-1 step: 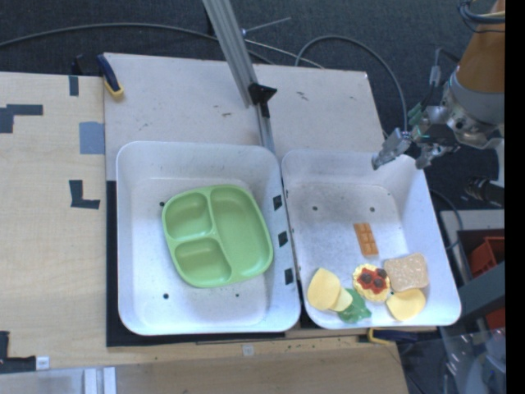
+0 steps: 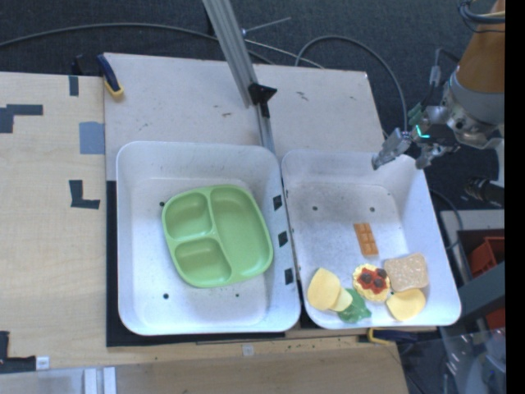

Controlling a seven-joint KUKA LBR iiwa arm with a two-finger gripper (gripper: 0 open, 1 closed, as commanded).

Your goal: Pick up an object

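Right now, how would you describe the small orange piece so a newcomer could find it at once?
Start at the right bin, where the toy food lies. Most of that food is clustered along the near edge; the orange piece lies alone just above that cluster, toward the bin's middle. It is a narrow orange rectangle with a waffle-like grid, unlike the rounder yellow pieces below.

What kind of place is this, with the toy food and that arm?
Probably a robotics lab test bench. A robot arm's claw hangs over two white bins, one bearing a green divided plate, the other toy food such as a bread slice; cables trail across the dark floor.
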